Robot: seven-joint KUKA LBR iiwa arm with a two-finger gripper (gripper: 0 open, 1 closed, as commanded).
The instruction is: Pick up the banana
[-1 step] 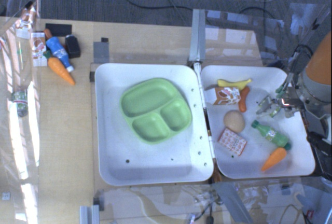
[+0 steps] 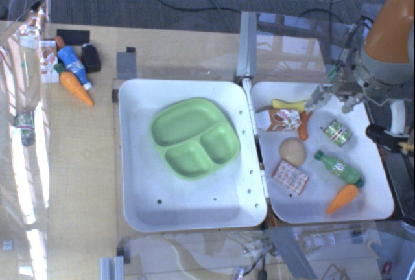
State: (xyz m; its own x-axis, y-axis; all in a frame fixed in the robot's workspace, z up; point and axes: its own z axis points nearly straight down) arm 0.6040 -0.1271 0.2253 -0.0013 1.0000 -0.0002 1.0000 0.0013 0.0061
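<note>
The yellow banana (image 2: 289, 104) lies near the back left corner of the right bin (image 2: 382, 207), partly tucked behind a brown and white carton (image 2: 284, 120). My gripper (image 2: 333, 100) hangs just to the right of the banana, over the back of the same bin. It is open, its two fingers spread, and nothing sits between them. The left fingertip (image 2: 317, 98) is a short gap from the banana's right end.
The right bin also holds a small orange piece (image 2: 303, 128), an egg (image 2: 293, 151), a green can (image 2: 337, 133), a green bottle (image 2: 338, 168), a carrot (image 2: 342, 199) and a red box (image 2: 290, 177). A green divided plate (image 2: 194, 137) fills the left bin (image 2: 136, 207). Loose toys (image 2: 74, 71) lie on the bench at the far left.
</note>
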